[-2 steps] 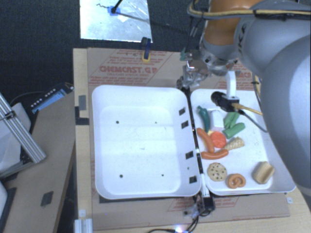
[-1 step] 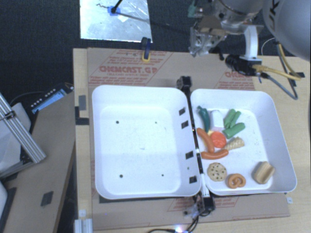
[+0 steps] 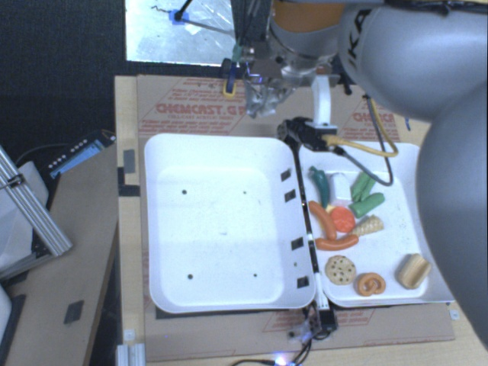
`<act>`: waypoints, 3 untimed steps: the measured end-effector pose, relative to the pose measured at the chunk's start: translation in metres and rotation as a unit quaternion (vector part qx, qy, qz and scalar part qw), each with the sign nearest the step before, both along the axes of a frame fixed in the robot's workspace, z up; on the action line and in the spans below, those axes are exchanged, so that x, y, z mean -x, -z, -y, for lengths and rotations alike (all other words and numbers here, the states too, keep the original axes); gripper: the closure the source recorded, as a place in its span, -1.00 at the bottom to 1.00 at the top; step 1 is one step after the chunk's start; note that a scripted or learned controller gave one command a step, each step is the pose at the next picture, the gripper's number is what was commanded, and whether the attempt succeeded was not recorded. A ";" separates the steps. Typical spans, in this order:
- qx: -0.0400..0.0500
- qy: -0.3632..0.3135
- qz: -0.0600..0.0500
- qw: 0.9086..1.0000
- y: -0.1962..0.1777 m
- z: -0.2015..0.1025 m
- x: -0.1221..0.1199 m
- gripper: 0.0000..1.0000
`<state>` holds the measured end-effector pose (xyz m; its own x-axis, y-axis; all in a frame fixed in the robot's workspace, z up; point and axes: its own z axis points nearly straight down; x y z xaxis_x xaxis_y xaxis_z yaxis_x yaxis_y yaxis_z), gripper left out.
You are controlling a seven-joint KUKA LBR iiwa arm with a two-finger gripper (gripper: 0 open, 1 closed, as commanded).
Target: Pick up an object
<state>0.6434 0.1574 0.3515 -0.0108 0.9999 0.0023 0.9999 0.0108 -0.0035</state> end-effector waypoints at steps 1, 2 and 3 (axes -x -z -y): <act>0.001 0.002 0.003 1.000 0.000 -0.007 -0.019 1.00; 0.001 0.003 0.002 1.000 0.012 -0.020 -0.025 1.00; 0.001 0.002 0.002 1.000 0.029 -0.041 -0.025 1.00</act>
<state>0.6684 0.1983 0.3227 -0.0061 1.0000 0.0007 1.0000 0.0061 0.0002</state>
